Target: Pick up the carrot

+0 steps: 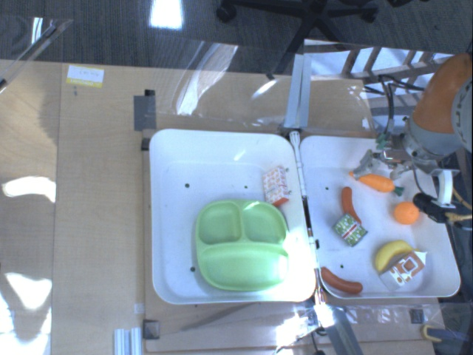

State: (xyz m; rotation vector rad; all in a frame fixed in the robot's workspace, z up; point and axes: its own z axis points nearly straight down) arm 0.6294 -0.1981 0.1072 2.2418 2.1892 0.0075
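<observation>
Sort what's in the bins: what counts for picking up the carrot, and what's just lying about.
For the job:
carrot, in the right bin
gripper, right at the carrot

Lying about:
orange
banana
two sausages
green carton
small house-print box
green divided plate and snack packet, in the left bin

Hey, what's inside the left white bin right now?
The left bin holds a green divided plate and a small patterned packet near its right wall. Whatever lies under the plate is covered, so I cannot tell.
</observation>
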